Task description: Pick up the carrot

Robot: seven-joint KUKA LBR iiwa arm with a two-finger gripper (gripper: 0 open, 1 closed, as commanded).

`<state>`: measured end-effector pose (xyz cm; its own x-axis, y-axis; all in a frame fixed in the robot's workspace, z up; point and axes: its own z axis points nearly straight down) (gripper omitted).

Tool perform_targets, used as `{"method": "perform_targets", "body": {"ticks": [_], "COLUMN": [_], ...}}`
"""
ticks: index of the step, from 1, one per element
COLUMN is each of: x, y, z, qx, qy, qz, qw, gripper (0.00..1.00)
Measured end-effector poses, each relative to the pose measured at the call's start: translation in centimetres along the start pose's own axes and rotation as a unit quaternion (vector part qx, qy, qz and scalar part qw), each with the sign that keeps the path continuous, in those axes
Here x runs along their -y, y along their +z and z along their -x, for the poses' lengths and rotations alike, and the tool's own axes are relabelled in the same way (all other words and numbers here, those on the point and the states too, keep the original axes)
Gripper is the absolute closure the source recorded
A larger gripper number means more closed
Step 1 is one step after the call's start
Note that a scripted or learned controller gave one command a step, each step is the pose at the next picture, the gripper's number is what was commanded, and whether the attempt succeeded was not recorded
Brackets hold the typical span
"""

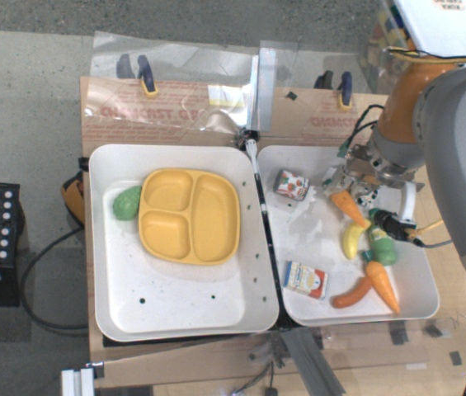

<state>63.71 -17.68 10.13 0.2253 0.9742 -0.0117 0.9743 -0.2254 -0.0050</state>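
Note:
An orange carrot (383,287) with a green leafy top lies in the right bin (424,308) near its front right corner, pointing toward the front. A second orange, tapered carrot-like piece (349,207) lies further back, in the middle of that bin. My gripper (353,188) hangs low over the back end of this second piece, at or very near it. The wrist hides where they meet, so contact is unclear. The grey arm with its orange band comes in from the upper right.
The right bin also contains a yellow banana (352,241), a red sausage-shaped item (350,294), a small printed box (306,280) and a small can (292,185). The left bin (117,304) holds a yellow divided plate (190,215) and a green item (126,204).

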Motion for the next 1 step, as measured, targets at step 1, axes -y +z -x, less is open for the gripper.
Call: {"method": "perform_targets", "body": {"ticks": [1], "x": [-0.08], "y": [-12.81], "z": [-3.85], "qx": [-0.003], "qy": [0.057], "qz": [0.003], "qw": [0.9984], "gripper": [1.0]}}
